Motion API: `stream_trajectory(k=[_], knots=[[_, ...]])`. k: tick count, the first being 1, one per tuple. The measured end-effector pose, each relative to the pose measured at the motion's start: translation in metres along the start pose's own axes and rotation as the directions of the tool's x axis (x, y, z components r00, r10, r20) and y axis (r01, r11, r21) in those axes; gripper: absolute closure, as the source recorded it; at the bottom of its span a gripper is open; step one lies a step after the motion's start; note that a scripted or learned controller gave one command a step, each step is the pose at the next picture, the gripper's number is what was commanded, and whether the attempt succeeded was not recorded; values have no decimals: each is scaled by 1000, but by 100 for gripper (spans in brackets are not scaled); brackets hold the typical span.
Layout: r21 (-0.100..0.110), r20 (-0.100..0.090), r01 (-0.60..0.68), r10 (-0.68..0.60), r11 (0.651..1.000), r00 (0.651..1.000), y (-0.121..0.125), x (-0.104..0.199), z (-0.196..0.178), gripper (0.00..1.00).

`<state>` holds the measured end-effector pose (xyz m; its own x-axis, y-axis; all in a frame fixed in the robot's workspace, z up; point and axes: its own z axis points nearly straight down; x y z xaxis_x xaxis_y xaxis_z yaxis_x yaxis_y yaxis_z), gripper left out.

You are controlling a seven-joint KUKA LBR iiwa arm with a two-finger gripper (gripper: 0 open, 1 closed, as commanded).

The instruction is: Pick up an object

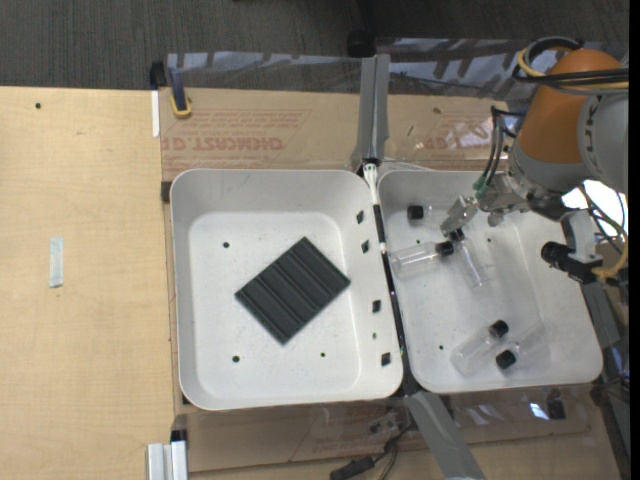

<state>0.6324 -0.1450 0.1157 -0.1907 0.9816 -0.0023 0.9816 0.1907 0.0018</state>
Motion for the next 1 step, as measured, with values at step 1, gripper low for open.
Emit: stream_trajectory(k=[1], knots=[[-28, 21, -2, 2, 1000, 1000, -77, 29, 9, 0]])
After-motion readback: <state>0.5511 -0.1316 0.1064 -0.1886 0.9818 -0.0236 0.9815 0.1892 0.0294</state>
